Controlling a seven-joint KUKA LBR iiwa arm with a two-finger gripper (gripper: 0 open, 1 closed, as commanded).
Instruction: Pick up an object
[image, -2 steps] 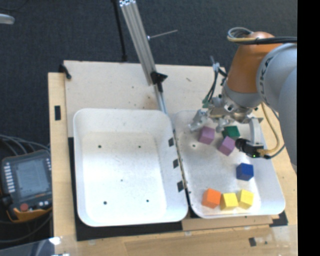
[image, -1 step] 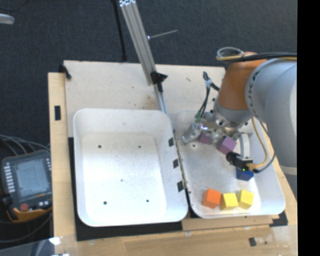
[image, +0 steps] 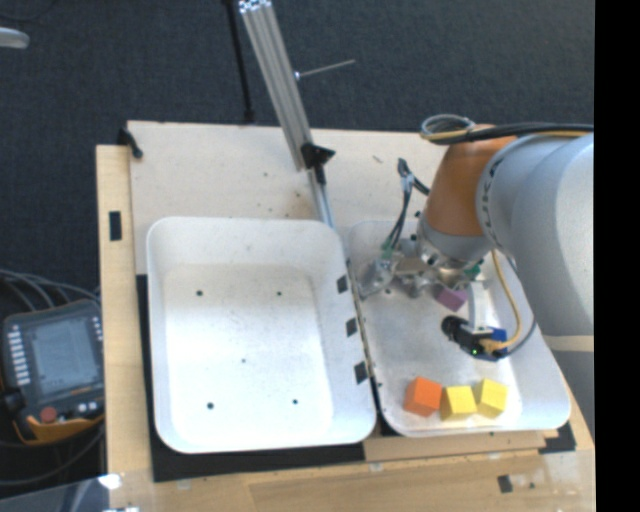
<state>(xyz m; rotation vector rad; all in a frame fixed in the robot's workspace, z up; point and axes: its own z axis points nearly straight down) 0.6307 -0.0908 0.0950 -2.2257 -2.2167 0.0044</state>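
Low in right bin (image: 520, 405), purple block (image: 453, 297) (axis unclear), jaws' state hidden.

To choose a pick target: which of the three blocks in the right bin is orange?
The orange block, leftmost in the row, closest to the left bin. The two yellow blocks sit to its right.

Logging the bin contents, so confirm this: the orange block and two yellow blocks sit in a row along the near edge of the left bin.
Wrong bin. The orange block and the two yellow blocks sit in a row along the near edge of the right bin, not the left bin, as the camera view shows.
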